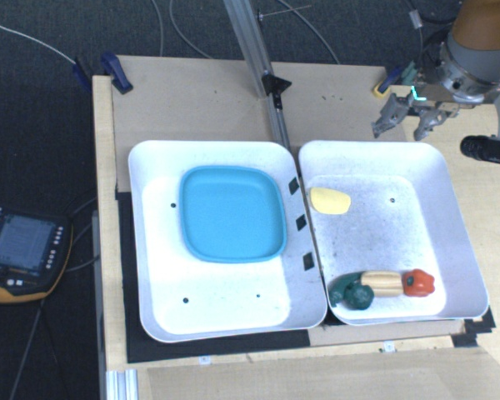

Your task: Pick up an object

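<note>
While the arm (482, 23) reaches in from the right, its gripper (408, 123) hangs above the bench (192, 98), just beyond the far rim of the right bin (458, 223). Its two fingers are spread apart with nothing between them.

The right bin holds four things. A pale yellow piece (329, 201) lies alone near the far left part of the bin, close to the wall shared with the other bin. Along the near edge sits a row of three: a dark green lump (351, 293) at the left, a tan roll (382, 283) in the middle, and a red piece (417, 283) at the right. The three touch one another. They are well apart from the gripper.

The left bin (150, 307) holds a light blue plate (233, 213), lying flat toward the far side.

A handheld screen (21, 248) rests off the bench at the left.
</note>
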